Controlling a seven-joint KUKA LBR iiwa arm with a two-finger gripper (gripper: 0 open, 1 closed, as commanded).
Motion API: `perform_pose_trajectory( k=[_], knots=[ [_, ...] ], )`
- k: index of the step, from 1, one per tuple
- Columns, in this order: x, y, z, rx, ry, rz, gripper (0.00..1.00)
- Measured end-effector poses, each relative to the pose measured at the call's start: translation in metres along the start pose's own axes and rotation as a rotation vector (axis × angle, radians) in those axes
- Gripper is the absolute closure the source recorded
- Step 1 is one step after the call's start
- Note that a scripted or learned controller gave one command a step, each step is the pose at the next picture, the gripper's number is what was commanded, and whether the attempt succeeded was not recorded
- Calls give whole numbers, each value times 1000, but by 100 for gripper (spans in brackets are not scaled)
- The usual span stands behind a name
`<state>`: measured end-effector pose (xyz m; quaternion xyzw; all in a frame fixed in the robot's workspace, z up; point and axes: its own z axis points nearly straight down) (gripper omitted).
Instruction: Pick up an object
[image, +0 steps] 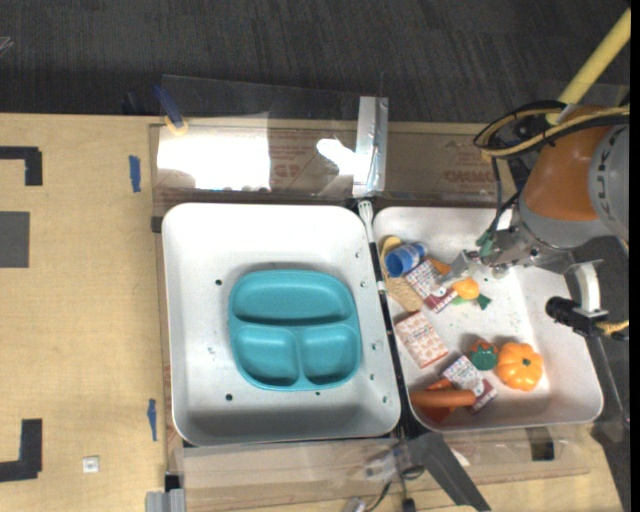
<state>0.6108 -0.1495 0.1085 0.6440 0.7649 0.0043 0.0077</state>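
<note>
My gripper (476, 262) hangs low over the back of the right bin (570, 405), reaching in from the grey arm with the orange band (560, 185). Just below its tip lie a small orange toy (465, 290) with a green piece (484, 299) beside it. Left of the tip are a red-and-white packet (437, 283), a blue cup (403, 258) on its side and a tan cracker (405, 291). Nothing shows between the gripper's tips.
Nearer the front of the right bin are another packet (422, 340), an orange pumpkin (519, 367), a red tomato (483, 355), a small packet (467, 376) and a red-orange sausage (445, 397). The left bin (190, 250) holds a teal divided plate (295, 327). A clear panel (260, 150) stands behind.
</note>
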Motion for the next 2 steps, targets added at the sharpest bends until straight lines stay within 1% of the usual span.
perform_pose_trajectory(
  k=[1,2],
  knots=[
    [-1,1,-8,-1,0,1,100],
    [57,52,-104,10,6,19,100]
  ],
)
